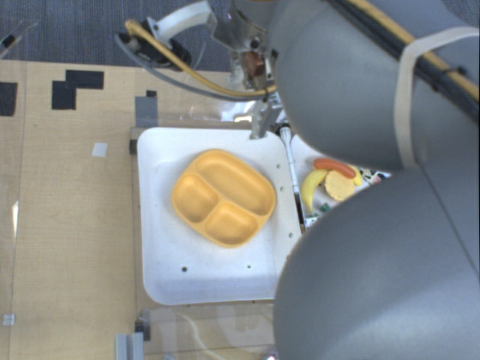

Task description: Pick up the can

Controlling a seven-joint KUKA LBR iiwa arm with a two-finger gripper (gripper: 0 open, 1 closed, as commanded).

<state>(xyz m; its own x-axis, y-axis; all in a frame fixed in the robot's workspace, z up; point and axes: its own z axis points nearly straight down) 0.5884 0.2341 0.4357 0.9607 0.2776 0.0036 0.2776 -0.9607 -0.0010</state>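
My gripper (259, 124) hangs over the far edge of the left bin (161, 223), close to the wall between the two bins. Nothing can be made out in its grasp. The grey arm (375, 88) reaches in from the right and covers most of the right bin (298, 147), so whatever lies beneath it is hidden. A small printed, multicoloured item (373, 175) peeks out at the arm's edge; I cannot tell what it is.
A yellow divided plate (223, 197) lies in the middle of the left bin. In the visible strip of the right bin sit a banana (310, 190), a red-orange sausage-shaped toy (334, 167) and a round yellow piece (340, 188). Yellow hose (172, 70) loops behind the wrist.
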